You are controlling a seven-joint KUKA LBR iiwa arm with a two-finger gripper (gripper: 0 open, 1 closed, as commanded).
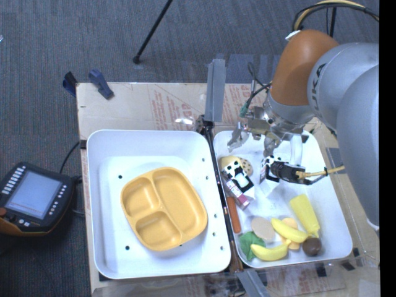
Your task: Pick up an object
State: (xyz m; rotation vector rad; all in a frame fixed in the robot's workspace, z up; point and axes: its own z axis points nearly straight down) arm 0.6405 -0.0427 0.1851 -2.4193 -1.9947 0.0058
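My gripper (253,142) hangs over the back of the right bin (337,193), open, with nothing between its fingers (237,137). Just below it and to the left lie a black-and-white toy (239,179) and a speckled cookie (231,163). Toward the bin's front are a yellow block (305,214), two bananas (288,230) (270,252), a beige disc (263,228), a brown ball (312,246), a green piece (247,242) and an orange stick (234,214) along the left wall.
The left bin (105,166) holds a yellow divided plate (163,208). A grey upright post (215,94) stands behind the seam between the bins. A handheld control pendant (31,197) lies on the floor at far left.
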